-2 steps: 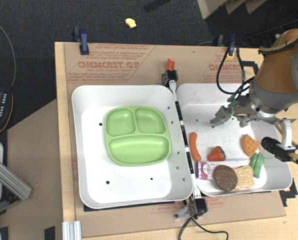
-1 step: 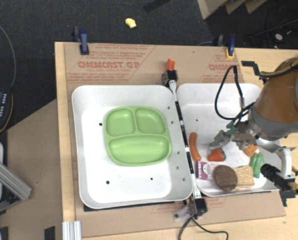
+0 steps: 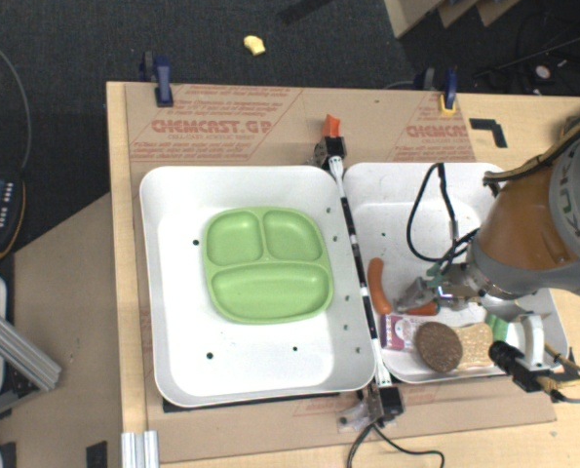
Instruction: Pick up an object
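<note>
While low, end effector (image 3: 428,294) beside hot dog (image 3: 377,285)

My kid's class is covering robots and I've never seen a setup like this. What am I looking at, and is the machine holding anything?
This is one camera fixed above a workbench, looking down at a slant. The grey arm with the orange band is a robot arm reaching in from the right. Its hand is low in the right white bin.

Two shallow white bins sit side by side. The left bin holds a green divided plate. The right bin holds small toy foods: a reddish sausage, a brown round patty, a small purple and white packet and a tan slice.

I cannot tell from this angle whether the hand has gripped anything, since the arm hides it.
</note>
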Robot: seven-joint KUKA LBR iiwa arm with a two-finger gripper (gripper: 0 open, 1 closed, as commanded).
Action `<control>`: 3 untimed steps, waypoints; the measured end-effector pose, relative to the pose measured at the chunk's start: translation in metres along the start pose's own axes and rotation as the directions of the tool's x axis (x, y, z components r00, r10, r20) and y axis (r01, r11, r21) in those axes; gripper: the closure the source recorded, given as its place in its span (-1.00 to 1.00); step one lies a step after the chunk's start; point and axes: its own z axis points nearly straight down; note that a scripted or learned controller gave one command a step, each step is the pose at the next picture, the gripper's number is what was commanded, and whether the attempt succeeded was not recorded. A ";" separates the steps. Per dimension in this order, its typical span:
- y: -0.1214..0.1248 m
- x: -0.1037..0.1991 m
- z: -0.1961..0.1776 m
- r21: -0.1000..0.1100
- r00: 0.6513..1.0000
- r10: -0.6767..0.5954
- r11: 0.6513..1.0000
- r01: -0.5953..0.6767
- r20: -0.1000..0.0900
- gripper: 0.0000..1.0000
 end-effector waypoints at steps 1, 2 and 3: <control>0.040 0.006 -0.003 -0.007 1.000 -0.004 1.000 0.004 0.002 -1.00; 0.000 -0.007 -0.003 0.001 1.000 0.000 1.000 0.000 -0.001 -1.00; 0.002 -0.006 -0.013 -0.005 1.000 -0.002 1.000 0.002 0.001 1.00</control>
